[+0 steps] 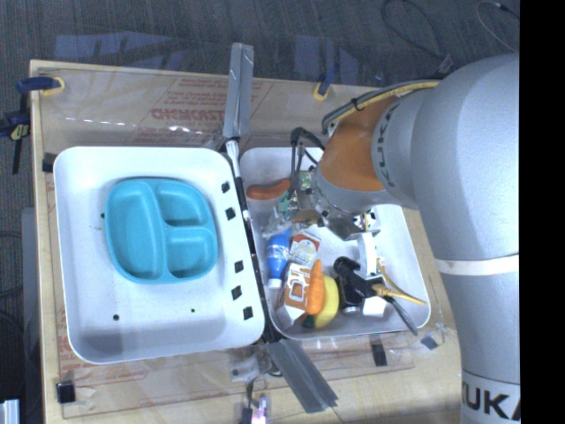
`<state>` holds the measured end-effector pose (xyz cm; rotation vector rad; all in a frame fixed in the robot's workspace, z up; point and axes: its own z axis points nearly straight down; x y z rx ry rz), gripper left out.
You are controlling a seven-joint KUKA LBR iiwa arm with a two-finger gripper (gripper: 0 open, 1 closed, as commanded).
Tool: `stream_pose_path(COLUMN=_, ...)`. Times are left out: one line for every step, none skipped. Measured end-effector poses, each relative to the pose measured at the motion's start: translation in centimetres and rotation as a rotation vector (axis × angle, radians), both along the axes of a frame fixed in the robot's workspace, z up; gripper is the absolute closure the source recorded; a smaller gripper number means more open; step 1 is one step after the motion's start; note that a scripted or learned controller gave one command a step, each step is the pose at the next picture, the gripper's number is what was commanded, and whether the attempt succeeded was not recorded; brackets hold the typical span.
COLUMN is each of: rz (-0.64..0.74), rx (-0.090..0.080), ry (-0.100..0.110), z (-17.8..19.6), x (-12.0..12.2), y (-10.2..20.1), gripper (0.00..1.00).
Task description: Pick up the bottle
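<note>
The hand point(311, 203), grip state hidden, hangs above the blue bottle point(277, 257) with white cap, lying in the right bin point(408, 237).

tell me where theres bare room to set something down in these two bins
Left white bin: bare floor rings the blue sectioned plastic tray, widest along the near edge and left side. Right white bin: crowded, with a blue-and-white bottle, orange carrot, yellow banana and black tools under the arm.
</note>
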<state>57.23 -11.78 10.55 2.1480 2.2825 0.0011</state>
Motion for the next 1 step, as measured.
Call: stream_pose_path(rz=-0.072, rx=0.005, ry=0.007, z=15.72, x=-0.97, y=5.69, gripper=1.00)
